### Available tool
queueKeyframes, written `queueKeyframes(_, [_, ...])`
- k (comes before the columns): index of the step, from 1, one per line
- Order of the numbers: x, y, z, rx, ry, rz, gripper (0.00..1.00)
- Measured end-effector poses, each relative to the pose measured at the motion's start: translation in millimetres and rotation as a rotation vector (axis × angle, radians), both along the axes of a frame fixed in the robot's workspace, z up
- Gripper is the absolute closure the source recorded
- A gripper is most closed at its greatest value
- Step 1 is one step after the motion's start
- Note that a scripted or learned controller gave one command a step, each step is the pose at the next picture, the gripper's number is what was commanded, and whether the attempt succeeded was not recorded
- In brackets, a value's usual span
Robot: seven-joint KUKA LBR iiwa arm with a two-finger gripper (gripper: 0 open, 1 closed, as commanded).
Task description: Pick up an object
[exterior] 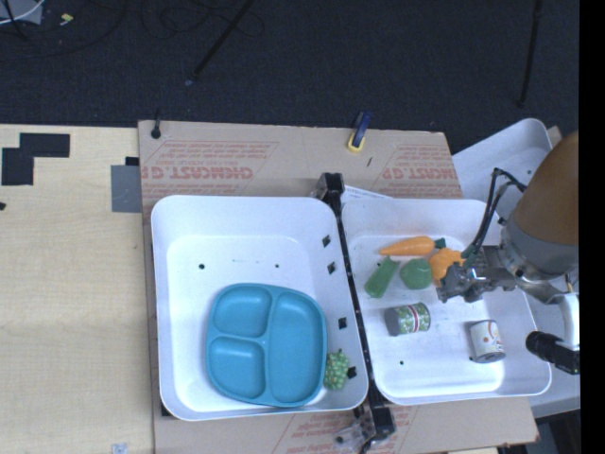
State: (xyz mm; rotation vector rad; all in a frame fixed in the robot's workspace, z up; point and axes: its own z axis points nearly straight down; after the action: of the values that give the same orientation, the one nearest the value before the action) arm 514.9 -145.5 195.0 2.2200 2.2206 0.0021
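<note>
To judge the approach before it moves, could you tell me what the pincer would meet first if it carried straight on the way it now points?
The pincer points toward the view's left, so it would probably meet the round green piece first; height is unclear from above.
</note>
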Motion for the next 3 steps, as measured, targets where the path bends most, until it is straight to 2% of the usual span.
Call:
queueKeyframes(1, [1, -1, 34, 0.000, 0.000, 0.000, 1.00])
queueKeyframes(2, [-20, 45, 29, 0.003, 0.007, 0.002, 1.00])
queueKeyframes(3, [-16, 85, 32, 0.003, 0.005, 0.004, 1.00])
